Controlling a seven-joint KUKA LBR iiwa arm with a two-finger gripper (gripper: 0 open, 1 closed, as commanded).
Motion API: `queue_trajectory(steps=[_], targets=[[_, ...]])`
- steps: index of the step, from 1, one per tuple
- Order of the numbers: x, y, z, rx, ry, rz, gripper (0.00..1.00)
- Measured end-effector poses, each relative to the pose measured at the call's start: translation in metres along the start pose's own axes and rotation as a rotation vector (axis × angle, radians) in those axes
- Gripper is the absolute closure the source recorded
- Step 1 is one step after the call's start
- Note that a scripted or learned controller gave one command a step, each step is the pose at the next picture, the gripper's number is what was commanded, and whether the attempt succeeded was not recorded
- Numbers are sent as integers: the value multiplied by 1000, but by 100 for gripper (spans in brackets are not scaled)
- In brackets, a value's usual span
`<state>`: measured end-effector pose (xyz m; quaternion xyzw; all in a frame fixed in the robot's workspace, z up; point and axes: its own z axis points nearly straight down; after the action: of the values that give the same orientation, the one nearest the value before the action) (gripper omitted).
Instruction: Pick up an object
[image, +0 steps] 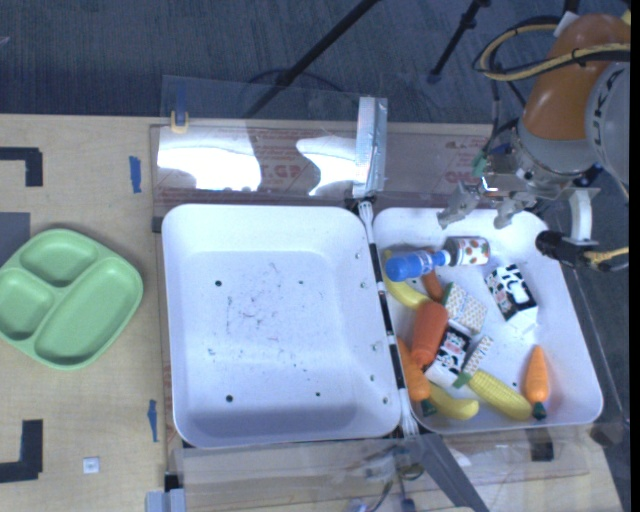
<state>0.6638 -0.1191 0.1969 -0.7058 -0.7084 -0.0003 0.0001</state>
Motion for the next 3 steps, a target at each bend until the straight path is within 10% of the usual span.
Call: queue_trajectory(steps=[2,3], targets=[[-93,-38,107,-8,13,-56,0],[-102,-15,9,-4,-3,-211,0]])
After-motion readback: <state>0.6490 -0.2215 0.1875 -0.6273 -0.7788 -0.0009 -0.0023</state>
